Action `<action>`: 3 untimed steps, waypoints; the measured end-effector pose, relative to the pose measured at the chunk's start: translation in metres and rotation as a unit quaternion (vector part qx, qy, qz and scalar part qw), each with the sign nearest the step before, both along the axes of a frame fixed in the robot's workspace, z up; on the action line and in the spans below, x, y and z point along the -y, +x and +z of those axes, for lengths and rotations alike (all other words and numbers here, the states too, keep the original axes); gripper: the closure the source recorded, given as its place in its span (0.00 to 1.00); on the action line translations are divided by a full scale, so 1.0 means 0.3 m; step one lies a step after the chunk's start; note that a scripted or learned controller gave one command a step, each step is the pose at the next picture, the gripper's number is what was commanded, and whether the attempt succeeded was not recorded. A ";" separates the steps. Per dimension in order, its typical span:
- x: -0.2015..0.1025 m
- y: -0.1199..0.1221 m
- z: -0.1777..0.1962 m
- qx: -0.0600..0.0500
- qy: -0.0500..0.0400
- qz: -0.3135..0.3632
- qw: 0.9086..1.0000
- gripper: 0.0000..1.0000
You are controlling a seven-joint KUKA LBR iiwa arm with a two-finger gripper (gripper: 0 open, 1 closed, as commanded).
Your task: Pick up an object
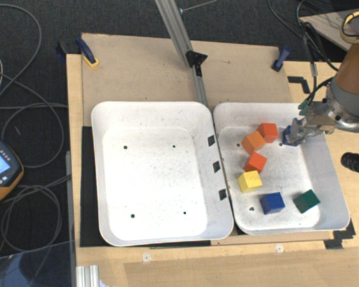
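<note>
Unmarked coloured blocks (258,160) beside gripper (292,135)

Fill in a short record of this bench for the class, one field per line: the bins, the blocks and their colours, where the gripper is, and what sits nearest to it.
bins: left bin and right bin, both white and shallow, side by side
blocks: six, all in the right bin
colours: red-orange block, orange block, second red-orange block, yellow block, blue block, green block
gripper: low over the right bin's far part
nearest block: the red-orange block, just left of the gripper
held: nothing seen between its fingers
</note>
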State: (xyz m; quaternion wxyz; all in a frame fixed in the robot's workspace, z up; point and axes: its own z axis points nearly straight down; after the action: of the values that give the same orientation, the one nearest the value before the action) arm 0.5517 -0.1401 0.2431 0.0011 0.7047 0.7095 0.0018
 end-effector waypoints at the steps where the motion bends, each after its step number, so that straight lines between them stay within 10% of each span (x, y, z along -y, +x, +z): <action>1: -0.178 0.069 0.023 -0.001 0.000 0.000 1.000 1.00; 3: -0.577 0.113 -0.009 -0.003 0.001 0.000 1.000 1.00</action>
State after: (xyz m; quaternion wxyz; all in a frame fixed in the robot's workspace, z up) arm 0.5856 0.0329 0.2405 -0.0014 0.7047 0.7095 0.0002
